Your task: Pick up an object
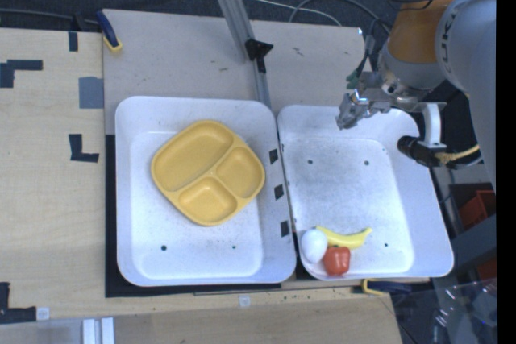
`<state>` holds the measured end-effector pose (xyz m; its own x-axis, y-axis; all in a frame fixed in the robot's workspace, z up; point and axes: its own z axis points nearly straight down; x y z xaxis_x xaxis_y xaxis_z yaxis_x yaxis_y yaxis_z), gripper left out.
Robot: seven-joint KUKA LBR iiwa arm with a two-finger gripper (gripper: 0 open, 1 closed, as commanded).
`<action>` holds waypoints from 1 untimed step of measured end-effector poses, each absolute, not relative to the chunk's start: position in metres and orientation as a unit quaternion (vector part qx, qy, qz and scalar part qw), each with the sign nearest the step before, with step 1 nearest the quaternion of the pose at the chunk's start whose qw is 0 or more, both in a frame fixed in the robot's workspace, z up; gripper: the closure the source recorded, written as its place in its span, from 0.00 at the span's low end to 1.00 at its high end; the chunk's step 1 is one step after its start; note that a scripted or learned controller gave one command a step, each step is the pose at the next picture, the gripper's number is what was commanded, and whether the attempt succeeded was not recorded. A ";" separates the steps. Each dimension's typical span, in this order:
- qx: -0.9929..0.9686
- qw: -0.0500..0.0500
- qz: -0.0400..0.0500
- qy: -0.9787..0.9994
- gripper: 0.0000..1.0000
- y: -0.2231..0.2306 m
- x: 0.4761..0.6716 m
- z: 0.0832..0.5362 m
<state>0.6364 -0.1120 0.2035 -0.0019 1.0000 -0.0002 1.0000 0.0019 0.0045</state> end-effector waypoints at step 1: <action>0.705 0.000 0.001 0.710 1.00 -0.058 0.641 0.218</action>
